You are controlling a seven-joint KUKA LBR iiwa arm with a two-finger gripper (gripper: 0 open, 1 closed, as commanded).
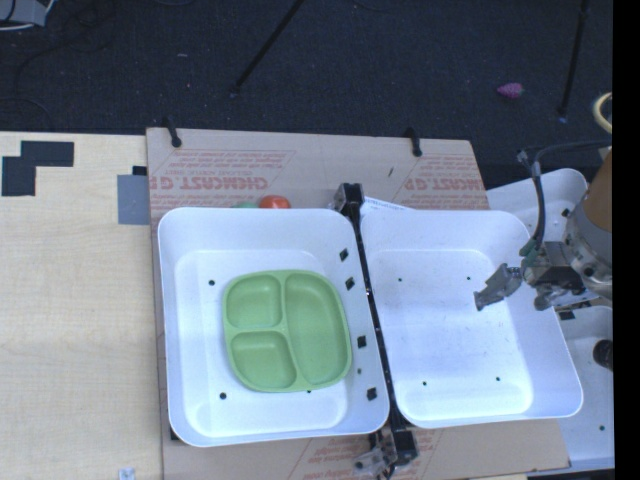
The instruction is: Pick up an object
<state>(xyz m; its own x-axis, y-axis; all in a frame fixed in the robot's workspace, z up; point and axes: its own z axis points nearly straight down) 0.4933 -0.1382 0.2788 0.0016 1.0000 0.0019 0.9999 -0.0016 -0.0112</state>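
A light green divided plate [287, 329] with three compartments lies flat on the floor of the left white bin [190, 238]. My gripper [520, 293] hangs over the right side of the right white bin [450, 408], far from the plate. Its fingers [495, 290] stand apart with only bin floor showing between them. The grey arm comes in from the right edge, above the bin's right wall.
A small red-orange object [274, 203] and a bit of green [245, 205] sit on the cardboard just behind the left bin's back wall. A black clip strip [362, 308] runs between the two bins. Pale wooden bench top [70, 318] lies to the left.
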